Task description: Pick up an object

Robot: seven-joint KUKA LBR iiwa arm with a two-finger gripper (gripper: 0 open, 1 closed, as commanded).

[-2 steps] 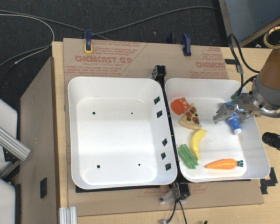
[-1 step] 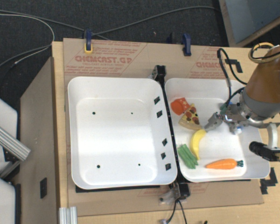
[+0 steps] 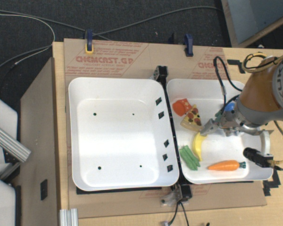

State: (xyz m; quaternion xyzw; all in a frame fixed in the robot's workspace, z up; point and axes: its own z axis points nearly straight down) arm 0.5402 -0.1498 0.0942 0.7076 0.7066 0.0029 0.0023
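The arm (image 3: 260, 94), grey with an orange band, reaches in from the right over the right bin (image 3: 205, 87). Its end effector (image 3: 212, 126) hangs low above the bin floor, just beside the top of the yellow banana (image 3: 197, 145) and close to the pizza slice (image 3: 192, 119); whether it is spread or pressed together I cannot tell, and nothing visibly sits in it. An orange-red piece (image 3: 180, 107) lies touching the pizza slice's upper left. Green beans (image 3: 189, 157) rest near the bin's front-left corner, and a carrot (image 3: 224, 165) lies along the front wall. The left bin (image 3: 78, 126) stands alongside on the counter (image 3: 132, 51).
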